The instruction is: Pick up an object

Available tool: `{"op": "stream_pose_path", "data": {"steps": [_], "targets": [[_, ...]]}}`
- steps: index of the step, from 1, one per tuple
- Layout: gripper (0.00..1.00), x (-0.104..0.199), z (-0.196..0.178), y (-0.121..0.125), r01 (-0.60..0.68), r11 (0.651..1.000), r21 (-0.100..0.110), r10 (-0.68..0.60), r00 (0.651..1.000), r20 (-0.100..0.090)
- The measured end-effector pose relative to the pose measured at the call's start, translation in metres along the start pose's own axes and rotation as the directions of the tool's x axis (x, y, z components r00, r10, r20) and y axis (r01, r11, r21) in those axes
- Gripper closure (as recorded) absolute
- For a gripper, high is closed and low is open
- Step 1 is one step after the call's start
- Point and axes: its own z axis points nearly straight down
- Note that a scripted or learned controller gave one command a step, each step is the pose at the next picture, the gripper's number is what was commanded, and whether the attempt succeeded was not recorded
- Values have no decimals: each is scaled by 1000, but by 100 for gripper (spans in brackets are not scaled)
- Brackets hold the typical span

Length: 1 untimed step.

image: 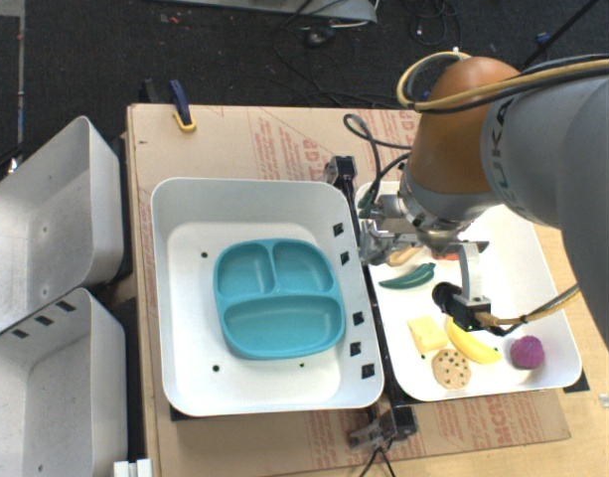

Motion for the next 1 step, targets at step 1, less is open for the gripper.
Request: {"op": "stream_pose_path", "data": {"steps": [1], "targets": [[100,56,6,6,1,1000,-1,-1,1000,0]]}}
